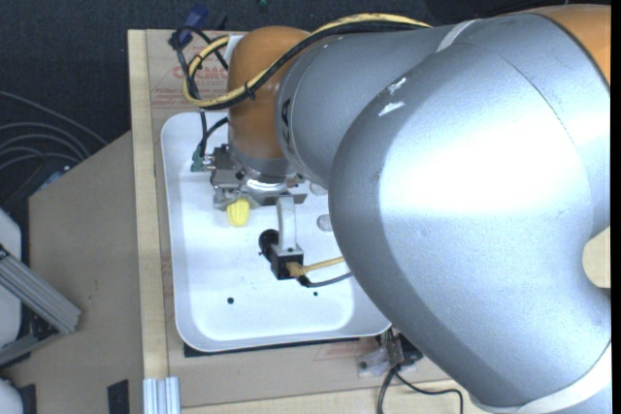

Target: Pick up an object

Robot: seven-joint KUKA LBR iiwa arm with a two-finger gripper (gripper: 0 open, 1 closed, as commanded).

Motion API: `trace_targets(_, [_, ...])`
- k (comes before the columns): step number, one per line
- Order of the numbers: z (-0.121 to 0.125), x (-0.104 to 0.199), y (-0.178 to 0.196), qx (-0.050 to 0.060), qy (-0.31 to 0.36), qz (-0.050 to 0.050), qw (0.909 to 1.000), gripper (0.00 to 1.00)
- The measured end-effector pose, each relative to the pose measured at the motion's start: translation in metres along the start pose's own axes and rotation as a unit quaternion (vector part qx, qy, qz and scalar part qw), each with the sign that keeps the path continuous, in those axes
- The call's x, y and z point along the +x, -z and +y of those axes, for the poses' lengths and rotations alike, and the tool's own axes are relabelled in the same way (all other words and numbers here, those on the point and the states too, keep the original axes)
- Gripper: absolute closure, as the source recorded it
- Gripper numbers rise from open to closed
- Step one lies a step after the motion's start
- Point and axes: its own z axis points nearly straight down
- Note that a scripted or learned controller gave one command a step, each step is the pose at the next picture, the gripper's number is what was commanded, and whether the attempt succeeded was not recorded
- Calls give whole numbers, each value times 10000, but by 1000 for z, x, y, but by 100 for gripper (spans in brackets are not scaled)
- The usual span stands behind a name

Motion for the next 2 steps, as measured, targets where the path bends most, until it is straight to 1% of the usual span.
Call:
trace_targets(1, [-16,-47,86,-29,-1,5,10000,100])
trace_targets(2, [26,1,133,-30,13,9,10000,100])
